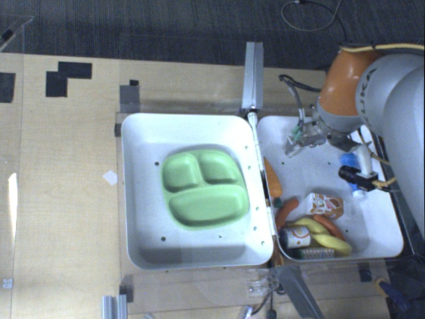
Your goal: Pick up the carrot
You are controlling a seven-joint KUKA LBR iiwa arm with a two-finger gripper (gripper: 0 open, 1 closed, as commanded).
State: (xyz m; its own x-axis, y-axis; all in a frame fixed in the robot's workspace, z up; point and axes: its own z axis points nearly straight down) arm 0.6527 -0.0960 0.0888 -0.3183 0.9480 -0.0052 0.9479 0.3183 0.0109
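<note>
carrot lies along the left wall of the right bin, well apart from my hand, which hangs over that bin's far end with nothing seen between its fingers; whether they are wide or narrow i cannot tell. toward the near end of the same bin sit a banana, a red sausage-like piece and a small printed packet, and a blue and white bottle lies by my arm. across the divider, the left bin on the counter holds a green divided plate.
</note>
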